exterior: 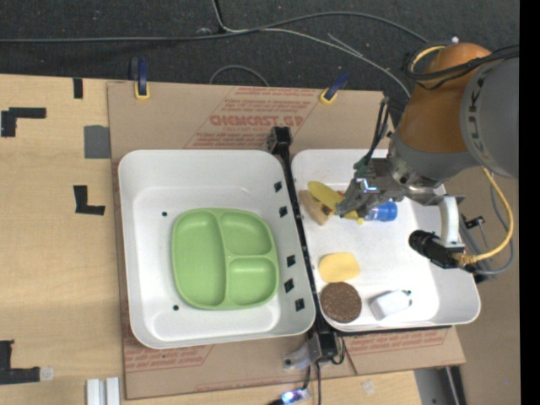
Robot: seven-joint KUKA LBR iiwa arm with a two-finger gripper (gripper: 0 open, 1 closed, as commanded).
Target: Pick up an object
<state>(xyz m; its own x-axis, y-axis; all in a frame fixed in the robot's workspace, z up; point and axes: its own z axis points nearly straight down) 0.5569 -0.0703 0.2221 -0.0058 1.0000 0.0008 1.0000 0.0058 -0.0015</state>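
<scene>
Near the front edge of the right bin (456, 315) lay a brown disc (341, 301) and a small white object (390, 303), with a yellow piece (339, 267) just behind them. Farther back, the gripper (356, 202) hung low among a yellow banana-like object (322, 195), a tan piece (315, 213) and a blue thing (385, 212); whether it gripped anything could not be made out. Left, a green divided plate (224, 257) filled the other bin (139, 171).

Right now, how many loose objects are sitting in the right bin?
5 visible: a yellow banana and blue item by the gripper, a yellow piece, brown disc, white object. Others may hide beneath the arm.
</scene>
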